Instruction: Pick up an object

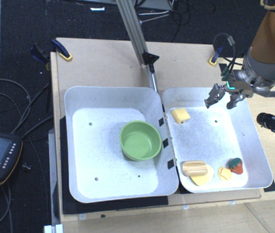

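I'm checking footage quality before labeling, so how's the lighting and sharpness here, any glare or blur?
Camera view: even overhead light; both white bins look bright, nearly washed out, with soft faint shadows; the green bowl and yellow food pieces are fairly sharp; the gripper is slightly soft; the dark floor loses detail.

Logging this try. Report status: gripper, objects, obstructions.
Gripper open, above right bin far edge, holding nothing. Yellow block nearest; hot dog, strawberry at near side. Green bowl in left bin. Nothing in the way.

The arm [273, 38] reaches in from the right, its tool [222, 100] spread open, empty.
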Motion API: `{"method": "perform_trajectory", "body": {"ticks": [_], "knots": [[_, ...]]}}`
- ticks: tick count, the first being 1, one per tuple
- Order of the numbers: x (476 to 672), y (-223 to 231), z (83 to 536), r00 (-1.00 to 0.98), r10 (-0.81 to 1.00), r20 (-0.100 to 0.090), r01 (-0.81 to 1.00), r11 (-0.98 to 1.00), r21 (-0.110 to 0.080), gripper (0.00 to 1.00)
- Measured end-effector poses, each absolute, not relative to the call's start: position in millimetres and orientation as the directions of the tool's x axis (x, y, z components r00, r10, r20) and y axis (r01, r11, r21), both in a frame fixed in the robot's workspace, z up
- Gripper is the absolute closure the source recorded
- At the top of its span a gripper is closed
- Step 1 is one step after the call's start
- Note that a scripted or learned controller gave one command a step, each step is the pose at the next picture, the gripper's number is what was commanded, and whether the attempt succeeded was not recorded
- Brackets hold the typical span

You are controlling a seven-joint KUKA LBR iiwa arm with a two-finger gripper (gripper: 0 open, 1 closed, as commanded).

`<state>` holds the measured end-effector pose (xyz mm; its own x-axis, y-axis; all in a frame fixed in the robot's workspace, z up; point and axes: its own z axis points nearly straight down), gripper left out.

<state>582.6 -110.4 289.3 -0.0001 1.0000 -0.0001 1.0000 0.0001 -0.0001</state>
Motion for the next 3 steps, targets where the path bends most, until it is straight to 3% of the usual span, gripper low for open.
{"method": "perform_trajectory", "body": {"ticks": [1,3], "knots": [[582.6,-110,289,0.000,1.000,0.000,1.000,0.000,0.000,0.00],[568.7,-107,187,0.000,1.000,0.000,1.000,0.000,-0.004,0.00]]}}
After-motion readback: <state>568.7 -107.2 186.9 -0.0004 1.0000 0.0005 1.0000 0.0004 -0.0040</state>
